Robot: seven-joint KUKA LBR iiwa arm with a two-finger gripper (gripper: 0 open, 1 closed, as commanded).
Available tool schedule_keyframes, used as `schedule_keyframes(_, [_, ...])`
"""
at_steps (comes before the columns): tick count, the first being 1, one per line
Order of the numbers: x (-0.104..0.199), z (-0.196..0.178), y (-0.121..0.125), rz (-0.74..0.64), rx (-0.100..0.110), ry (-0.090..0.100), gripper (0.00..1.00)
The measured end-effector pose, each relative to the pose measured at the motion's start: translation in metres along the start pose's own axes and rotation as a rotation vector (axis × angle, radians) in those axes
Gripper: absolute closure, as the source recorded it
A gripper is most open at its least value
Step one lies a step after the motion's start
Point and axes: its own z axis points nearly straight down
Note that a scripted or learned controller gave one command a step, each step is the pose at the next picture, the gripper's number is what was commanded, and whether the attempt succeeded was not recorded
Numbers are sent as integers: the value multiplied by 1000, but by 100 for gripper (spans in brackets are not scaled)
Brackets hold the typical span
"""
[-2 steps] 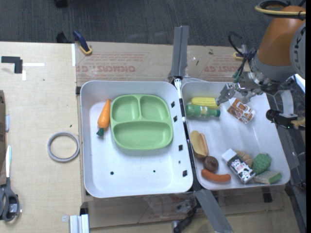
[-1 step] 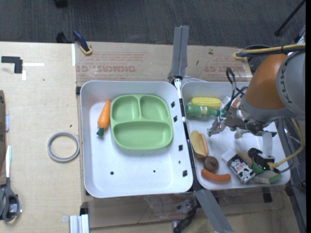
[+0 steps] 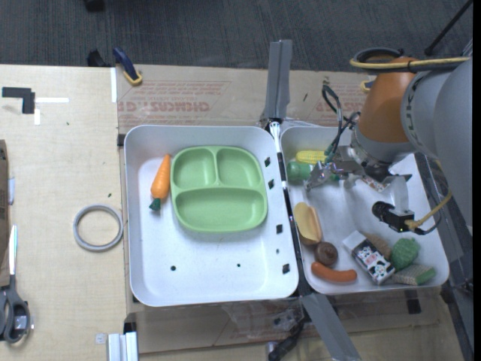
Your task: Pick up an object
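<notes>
My gripper [image 3: 319,177] hangs low over the back left part of the right bin [image 3: 344,215]. It sits just right of a yellow corn cob [image 3: 309,156] and a green item [image 3: 297,172], which lie against the bin's left wall. Nothing shows between it and the bin floor. Nearer the front lie a tan banana-shaped piece [image 3: 307,222], a brown round fruit [image 3: 326,253], an orange-red sausage [image 3: 334,274], a small patterned box [image 3: 373,261] and a green broccoli [image 3: 405,252].
The left bin [image 3: 210,273] holds a green divided plate [image 3: 219,188] and a carrot [image 3: 160,177] beside it. A tape ring [image 3: 98,226] and scissors [image 3: 13,310] lie on the bench at left. The arm's orange band [image 3: 387,107] rises over the right bin's back.
</notes>
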Motion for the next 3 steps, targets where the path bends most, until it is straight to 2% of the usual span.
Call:
schedule_keyframes(1, [-65, -61, 15, -149, -2, -1, 0])
schedule_keyframes(2, [-84, -14, 20, -157, -4, -2, 0])
schedule_keyframes(3, [-81, -5, 1, -63, -10, -3, 0])
